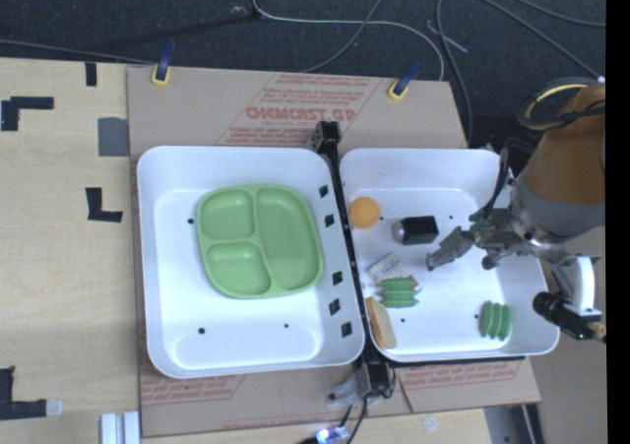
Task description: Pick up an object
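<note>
Apparently the tool [445, 252] hung over the right bin [448, 161] grasping nothing, its state unclear. The black block [416, 229], just beside it, might get knocked away.

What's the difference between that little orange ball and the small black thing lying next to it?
The orange ball is round and bright; the black object is dark and blocky, more like a short cylinder on its side. The ball sits close against the bin's left wall, while the black object lies nearer the middle, closer to the gripper. Both are small, rest in the right bin, and lie untouched.
</note>
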